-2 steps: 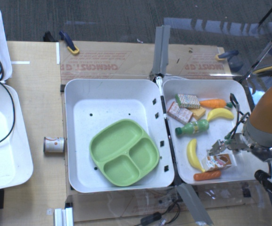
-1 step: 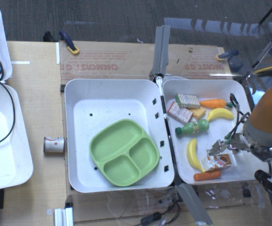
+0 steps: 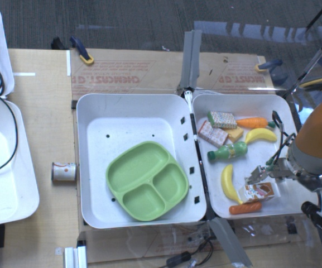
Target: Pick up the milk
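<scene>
Tool (image 3: 259, 176) at milk carton's (image 3: 260, 191) top edge, my grip state unreadable. Risk: carton lies flat beside banana (image 3: 229, 183) and carrot (image 3: 245, 208); I may clip its corner.

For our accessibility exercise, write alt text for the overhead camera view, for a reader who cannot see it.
The robot's gripper hangs just over a small milk carton in the right bin, among two bananas, two carrots, a green bottle and snack packets. The left bin holds a green divided plate.
</scene>
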